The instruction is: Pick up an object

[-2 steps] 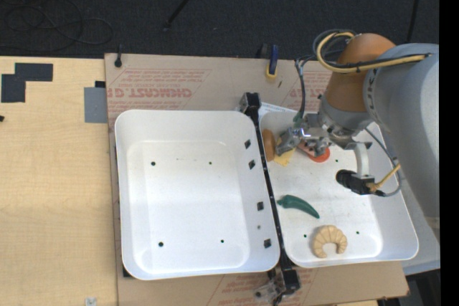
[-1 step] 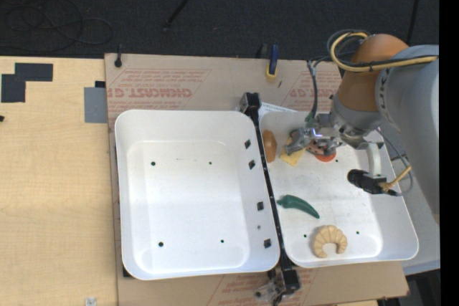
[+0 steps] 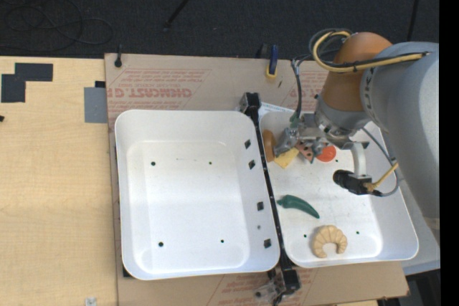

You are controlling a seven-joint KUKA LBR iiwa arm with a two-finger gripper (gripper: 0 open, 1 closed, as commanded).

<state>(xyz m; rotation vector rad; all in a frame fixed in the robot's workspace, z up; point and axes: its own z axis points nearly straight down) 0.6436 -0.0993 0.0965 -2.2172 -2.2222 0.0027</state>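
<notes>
My gripper (image 3: 303,142) hangs low over the far left part of the right bin (image 3: 391,240), reaching in from the right. Just left of it lies a yellow wedge (image 3: 285,158), with a brown oblong piece (image 3: 268,144) beside the dividing wall. A small red-orange object (image 3: 327,153) sits right under the gripper's right side. Nearer the front of the same bin lie a green pepper (image 3: 298,206) and a tan croissant (image 3: 329,241). I cannot make out anything held in the gripper.
The left bin (image 3: 136,154) stands next to the right one, with black clips (image 3: 259,206) along the shared wall. A black connector on a cable (image 3: 351,181) hangs off the arm over the right bin. A blue clamp (image 3: 272,62) stands at the bench's back edge.
</notes>
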